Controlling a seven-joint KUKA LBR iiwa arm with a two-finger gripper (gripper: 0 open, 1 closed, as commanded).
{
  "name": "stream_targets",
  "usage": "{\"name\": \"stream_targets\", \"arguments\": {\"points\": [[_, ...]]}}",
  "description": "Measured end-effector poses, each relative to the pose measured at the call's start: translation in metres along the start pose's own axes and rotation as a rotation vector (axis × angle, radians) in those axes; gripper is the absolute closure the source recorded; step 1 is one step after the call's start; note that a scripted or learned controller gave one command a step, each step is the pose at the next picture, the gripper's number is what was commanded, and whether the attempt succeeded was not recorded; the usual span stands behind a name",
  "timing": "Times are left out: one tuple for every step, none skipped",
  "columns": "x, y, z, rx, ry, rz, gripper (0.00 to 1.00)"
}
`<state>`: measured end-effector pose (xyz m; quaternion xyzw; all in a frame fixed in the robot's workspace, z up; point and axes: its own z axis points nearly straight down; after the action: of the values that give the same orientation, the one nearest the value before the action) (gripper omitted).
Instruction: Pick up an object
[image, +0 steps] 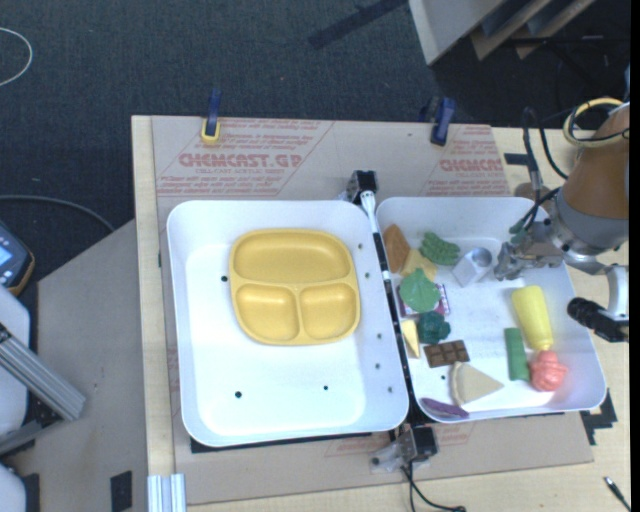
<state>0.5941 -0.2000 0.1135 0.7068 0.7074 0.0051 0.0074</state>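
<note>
Arm (600, 180) cut off by the right edge; gripper (520, 258) fingertips too small to resolve. Purple object (443, 408) partly hidden beneath the pale wedge (478, 384), possibly a toy eggplant. Dark device (12, 262) cropped at left.

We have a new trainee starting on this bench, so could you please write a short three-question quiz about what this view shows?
1. True or false: the yellow divided tray lies in the left bin.
2. Which item lies nearest the gripper? A) the pink round toy B) the small grey cup C) the chocolate bar piece
3. Fill in: the green stick lies just left of the ____ cylinder.

Key: 1 true; 2 B; 3 yellow.
</note>
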Motion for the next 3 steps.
{"name": "stream_targets", "arguments": {"points": [[-0.001,0.005,-0.064,0.010,0.000,0.000,1.00],[-0.002,0.008,-0.115,0.010,0.000,0.000,1.00],[0.061,0.001,-0.119,0.020,0.006,-0.005,1.00]]}}
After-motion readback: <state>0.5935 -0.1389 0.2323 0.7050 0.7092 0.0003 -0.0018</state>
